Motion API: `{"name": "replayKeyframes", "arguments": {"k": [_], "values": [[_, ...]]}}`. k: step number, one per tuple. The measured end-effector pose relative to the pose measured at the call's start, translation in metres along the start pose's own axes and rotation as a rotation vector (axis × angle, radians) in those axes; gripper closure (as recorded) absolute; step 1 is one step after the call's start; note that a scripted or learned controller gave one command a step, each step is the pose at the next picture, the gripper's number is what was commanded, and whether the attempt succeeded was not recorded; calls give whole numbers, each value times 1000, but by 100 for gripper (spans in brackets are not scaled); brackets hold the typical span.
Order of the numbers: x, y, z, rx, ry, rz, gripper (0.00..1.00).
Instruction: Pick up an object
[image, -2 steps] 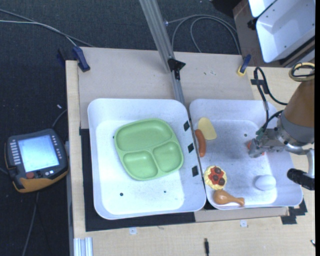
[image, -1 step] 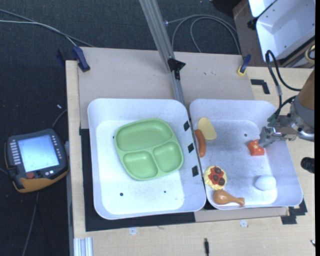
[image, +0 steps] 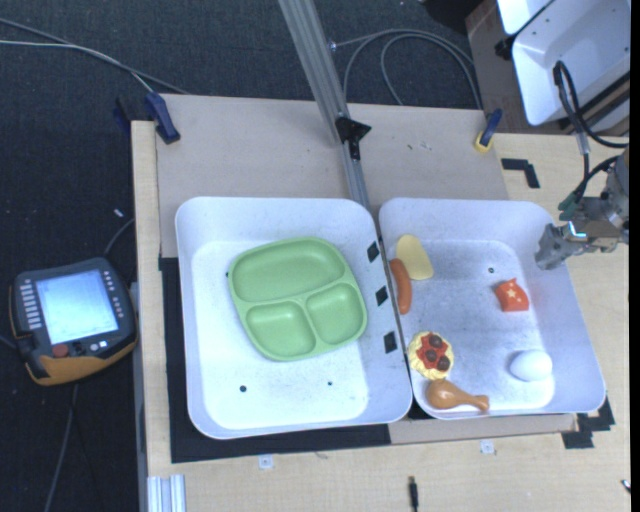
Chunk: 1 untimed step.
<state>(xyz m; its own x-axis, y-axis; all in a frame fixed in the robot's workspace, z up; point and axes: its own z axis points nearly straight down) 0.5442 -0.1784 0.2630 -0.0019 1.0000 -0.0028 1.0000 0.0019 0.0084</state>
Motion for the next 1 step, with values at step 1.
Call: {"name": "replayKeyframes", "arguments": {"k": [1], "values": [[61, 12, -1, 6, 5, -6, 100]]}}
